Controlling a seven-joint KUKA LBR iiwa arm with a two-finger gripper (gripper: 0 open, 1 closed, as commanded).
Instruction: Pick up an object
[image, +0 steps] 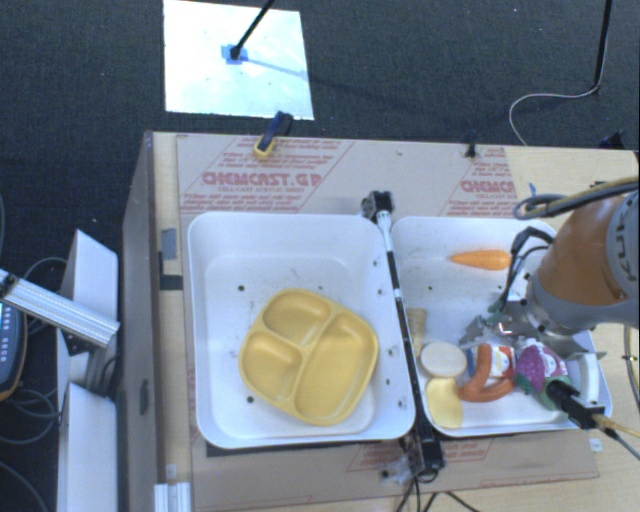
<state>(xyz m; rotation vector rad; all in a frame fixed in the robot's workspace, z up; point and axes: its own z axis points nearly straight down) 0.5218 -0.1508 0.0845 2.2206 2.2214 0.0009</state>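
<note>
My gripper hangs low over the middle of the right bin, on the grey arm with its orange band. Directly beneath and in front of it lies a curved red sausage. A white round disc sits just left of the sausage, with a pale yellow piece in front of the disc. A purple and white item lies to the sausage's right. An orange carrot lies at the back of this bin, apart from the gripper.
The left bin holds a yellow divided plate. A small tan piece rests by the right bin's left wall. The bins' shared rim runs between them. A yellow and black tool lies on the bench behind.
</note>
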